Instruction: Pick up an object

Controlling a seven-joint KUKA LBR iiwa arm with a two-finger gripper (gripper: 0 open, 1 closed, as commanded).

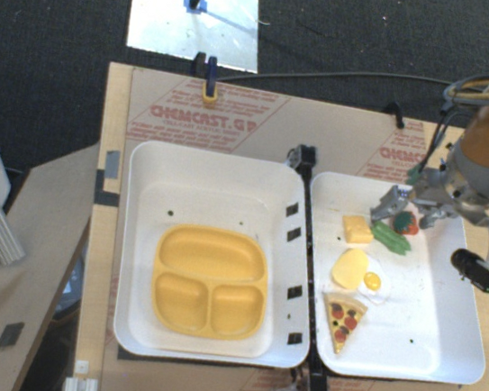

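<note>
Spread apart, my gripper [414, 209] hangs at the frame's right over the right bin [457, 358], with the green-and-red toy [394, 232] just beneath my fingertips.

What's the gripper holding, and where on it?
Cannot tell. The gripper sits right over the green and red toy food in the right bin, but no hold is visible.

Even overhead light is washing the two shallow white plastic bins [229, 174] bright, casting soft shadows; fine detail is looking slightly soft.
</note>
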